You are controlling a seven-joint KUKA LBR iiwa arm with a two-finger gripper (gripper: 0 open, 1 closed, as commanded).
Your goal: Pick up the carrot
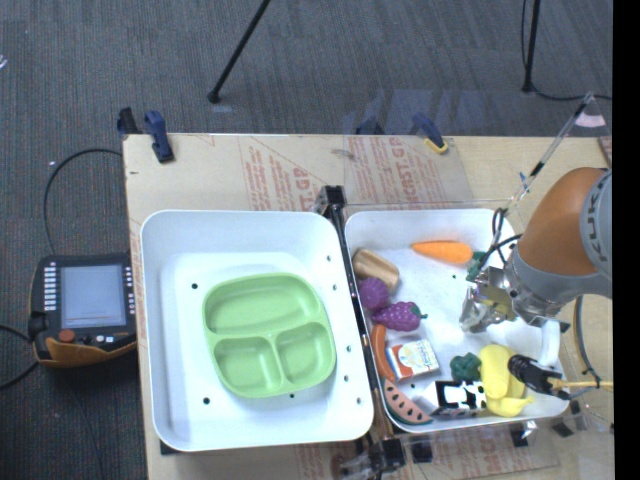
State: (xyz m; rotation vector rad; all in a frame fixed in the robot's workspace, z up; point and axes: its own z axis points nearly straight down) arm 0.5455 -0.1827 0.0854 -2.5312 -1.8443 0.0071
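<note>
Carrot (443, 252): bright orange, short and tapered, lying flat on its side in the upper part of the right bin (436, 218), blunt end toward the arm, pointed tip toward the left bin (168, 268). Nothing touching it; bare white floor all round.

Below-left of the carrot, a tan bread roll (376, 265) near the bin's left wall, then a purple piece (373, 293) and a bunch of purple grapes (399, 316) just under it. Further down from the carrot, a thin orange-red stick (382, 351) along the left wall, a small carton (413, 359) beside it, a watermelon slice (408, 405) at the near edge. Down-right of the carrot, a green broccoli piece (464, 365), a black-and-white toy (460, 397) and yellow fruit (502, 380) bunched together.

Right of the carrot and slightly lower, the gripper (484, 308), hanging over the bin floor, apart from the carrot. Fingers too small and blurred; cannot tell whether released or clenched. Nothing seen between them.

Far left of the carrot, a green divided plate (268, 343) lying in the left bin.
</note>
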